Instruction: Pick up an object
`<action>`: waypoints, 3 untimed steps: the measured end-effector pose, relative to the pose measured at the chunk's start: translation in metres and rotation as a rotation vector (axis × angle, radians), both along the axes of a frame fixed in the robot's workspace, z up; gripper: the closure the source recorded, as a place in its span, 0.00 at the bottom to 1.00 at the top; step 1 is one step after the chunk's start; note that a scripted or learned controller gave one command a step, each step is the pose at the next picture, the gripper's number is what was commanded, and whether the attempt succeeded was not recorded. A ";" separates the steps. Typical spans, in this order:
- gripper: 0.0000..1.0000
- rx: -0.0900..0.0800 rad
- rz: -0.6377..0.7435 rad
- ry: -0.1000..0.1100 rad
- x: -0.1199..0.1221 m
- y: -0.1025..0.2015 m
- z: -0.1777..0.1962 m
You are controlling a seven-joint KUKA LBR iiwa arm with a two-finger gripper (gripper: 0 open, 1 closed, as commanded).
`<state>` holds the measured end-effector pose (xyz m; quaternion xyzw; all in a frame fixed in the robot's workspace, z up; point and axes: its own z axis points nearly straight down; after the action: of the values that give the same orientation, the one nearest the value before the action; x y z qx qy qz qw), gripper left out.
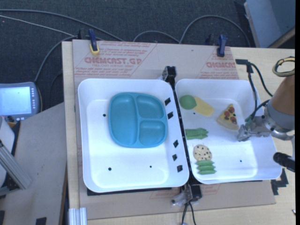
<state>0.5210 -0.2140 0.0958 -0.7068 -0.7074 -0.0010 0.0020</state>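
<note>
Look to the right-hand white bin (262,172): your end effector (243,134) sits low over its right half, reaching in from the right edge of the view, with the grey wrist and the orange band of the arm (283,109) behind it. You cannot tell from this angle how far apart its tips stand, and nothing is seen caught in it. The nearest thing to it is the toy pizza slice (228,116), a tan wedge with red dots, lying just up and to the left of the end effector, close beside it; whether they touch cannot be told. Further left along the top of the same bin you see a yellow piece (203,107) with a green round piece (187,101) touching its left end. Along the bin's left side lies a green vegetable-like toy (195,133), and below it a chocolate-chip cookie (202,152) with a ribbed green piece (205,167) just beneath, the two touching or nearly so. All of these are well apart from the end effector, across the bare white floor of the bin. In the left-hand white bin (93,172) you have a blue divided plate (138,120) with three compartments, lying flat in the upper middle. Both bins rest side by side on a brown board surface (117,55) held by two blue clamps (93,35) at its far edge, with a black divider strip (174,125) between them. A small screen (18,99) stands off to the left of the surface.
</note>
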 end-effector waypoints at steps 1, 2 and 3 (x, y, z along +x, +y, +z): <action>1.00 -0.005 0.001 -0.004 0.008 0.005 0.046; 1.00 -0.006 0.001 -0.005 0.012 0.007 0.090; 1.00 -0.006 0.001 -0.004 0.013 0.007 0.118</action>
<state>0.5341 -0.2071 0.2136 -0.7065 -0.7077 -0.0006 -0.0016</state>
